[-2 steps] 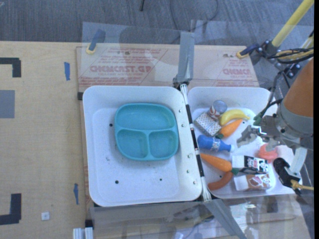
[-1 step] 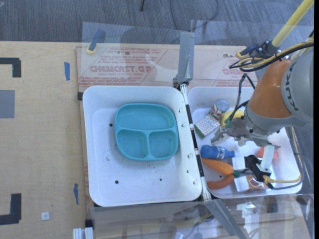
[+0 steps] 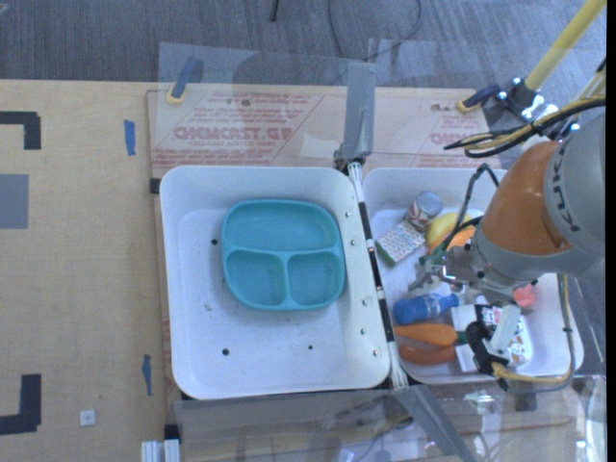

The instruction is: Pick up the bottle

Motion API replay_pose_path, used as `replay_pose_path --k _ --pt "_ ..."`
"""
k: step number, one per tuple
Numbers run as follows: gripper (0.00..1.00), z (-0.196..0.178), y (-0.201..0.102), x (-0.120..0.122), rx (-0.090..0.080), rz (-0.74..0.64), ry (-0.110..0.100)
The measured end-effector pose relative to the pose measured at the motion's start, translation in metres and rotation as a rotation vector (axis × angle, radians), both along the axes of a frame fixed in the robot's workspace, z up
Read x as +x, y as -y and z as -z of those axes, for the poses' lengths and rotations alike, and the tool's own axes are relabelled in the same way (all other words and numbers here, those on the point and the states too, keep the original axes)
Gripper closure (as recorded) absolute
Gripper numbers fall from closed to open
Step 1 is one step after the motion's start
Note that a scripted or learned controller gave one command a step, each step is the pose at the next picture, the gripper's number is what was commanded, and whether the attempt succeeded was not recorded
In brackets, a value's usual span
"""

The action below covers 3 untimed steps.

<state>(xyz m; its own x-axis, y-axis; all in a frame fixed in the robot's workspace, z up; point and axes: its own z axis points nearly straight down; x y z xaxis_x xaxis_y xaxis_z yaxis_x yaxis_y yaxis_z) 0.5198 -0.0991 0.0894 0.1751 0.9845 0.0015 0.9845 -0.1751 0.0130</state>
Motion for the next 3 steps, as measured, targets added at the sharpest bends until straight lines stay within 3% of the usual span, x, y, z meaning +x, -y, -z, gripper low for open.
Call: replay_pose_path --k 1,2,3 --pt "0.00 -0.004 0.002 -0.027 0.000 0.255 0.028" --pt "0.00 0.000 -0.008 -0.035 -0.003 -0.047 0.004" --pt "0.00 0.000 -0.002 -0.036 0.003 0.095 0.003"
